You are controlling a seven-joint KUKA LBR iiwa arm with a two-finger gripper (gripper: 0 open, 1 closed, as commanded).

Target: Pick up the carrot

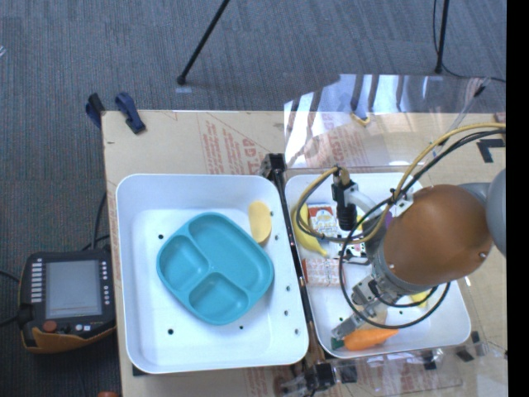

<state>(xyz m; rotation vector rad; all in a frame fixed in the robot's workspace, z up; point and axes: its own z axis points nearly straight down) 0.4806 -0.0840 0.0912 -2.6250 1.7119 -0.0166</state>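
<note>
The carrot [372,337], orange with a green stub at its left end, lies flat along the front wall of the right bin [459,325]. My gripper [364,303] hangs below the arm's orange band [434,234], just above and slightly behind the carrot's left half. Whether it touches the carrot is hidden by the wrist and cables. Nothing is visibly lifted; the carrot rests on the bin floor.
The right bin also holds a banana [309,236], a red and white packet [323,219] and a pale box [321,271] near its left wall. In the left bin [140,222] sit a blue divided plate [215,267] and a yellow piece [260,221]. A pendant [66,292] lies left of the bench.
</note>
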